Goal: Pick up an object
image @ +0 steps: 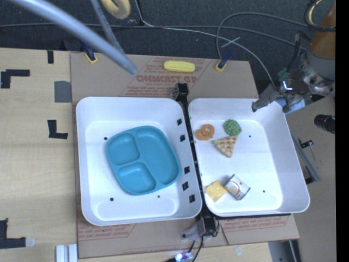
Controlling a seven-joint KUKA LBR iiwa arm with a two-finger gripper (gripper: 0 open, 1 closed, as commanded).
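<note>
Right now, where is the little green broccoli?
In the camera view, the broccoli sits in the right bin, near its back edge, just right of the pretzel and above the pizza slice.

Your left bin [87, 146] holds a blue divided plate [143, 159], lying flat near its middle. Behind both bins, you have a yellow corn-like piece [179, 66] resting on the brown cardboard sheet [158, 78], between two clamps [222, 64].

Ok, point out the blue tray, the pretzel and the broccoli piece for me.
Blue tray [143, 160]: camera view, central divider ridge.
Pretzel [205, 132]: camera view, its ring.
Broccoli piece [232, 127]: camera view, green top.
</note>
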